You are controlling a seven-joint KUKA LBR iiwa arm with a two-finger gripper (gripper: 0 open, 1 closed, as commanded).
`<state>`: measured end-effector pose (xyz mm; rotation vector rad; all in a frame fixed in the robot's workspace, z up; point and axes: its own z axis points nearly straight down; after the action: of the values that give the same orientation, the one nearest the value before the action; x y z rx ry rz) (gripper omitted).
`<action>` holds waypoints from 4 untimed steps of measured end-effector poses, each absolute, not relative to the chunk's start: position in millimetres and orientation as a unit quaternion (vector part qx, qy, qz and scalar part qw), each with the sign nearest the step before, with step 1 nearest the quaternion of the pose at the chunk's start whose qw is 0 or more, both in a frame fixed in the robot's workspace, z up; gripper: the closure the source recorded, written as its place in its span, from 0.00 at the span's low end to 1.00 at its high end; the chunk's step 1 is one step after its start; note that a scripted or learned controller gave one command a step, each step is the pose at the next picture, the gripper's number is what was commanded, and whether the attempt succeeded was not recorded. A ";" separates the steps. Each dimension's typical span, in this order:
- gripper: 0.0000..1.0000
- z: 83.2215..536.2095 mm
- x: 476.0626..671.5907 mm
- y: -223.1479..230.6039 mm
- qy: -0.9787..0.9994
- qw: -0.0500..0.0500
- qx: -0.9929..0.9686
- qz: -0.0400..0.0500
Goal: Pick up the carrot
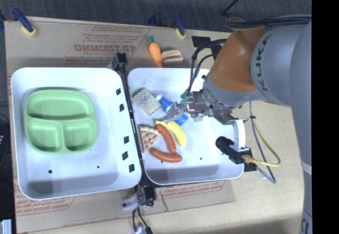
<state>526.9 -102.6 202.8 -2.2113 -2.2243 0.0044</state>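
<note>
Gripper [180, 108] low in right bin [212, 167], grip state unclear, beside banana [178, 133], carrot [155, 53] outside, behind bin rim

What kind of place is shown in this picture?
Probably a robotics lab test bench: a grey arm with an orange band reaches over two shallow white plastic bins of toy food, including an orange plastic carrot lying outside them, on clamped brown cardboard.

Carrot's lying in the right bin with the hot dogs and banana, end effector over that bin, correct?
Not quite. The camera view shows the carrot outside the bins, on the cardboard behind the right bin. The hot dogs and banana are in that bin, with the end effector over it.
</note>
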 end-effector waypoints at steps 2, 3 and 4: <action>0.00 229.8 637.8 -97.8 -0.606 0.001 -0.796 0.001; 0.00 118.5 655.7 -112.0 -0.433 0.003 -0.901 0.003; 0.00 297.3 630.1 -78.1 -0.482 0.001 -0.876 0.000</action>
<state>630.1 -78.1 297.3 -2.7510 -1.5140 0.0015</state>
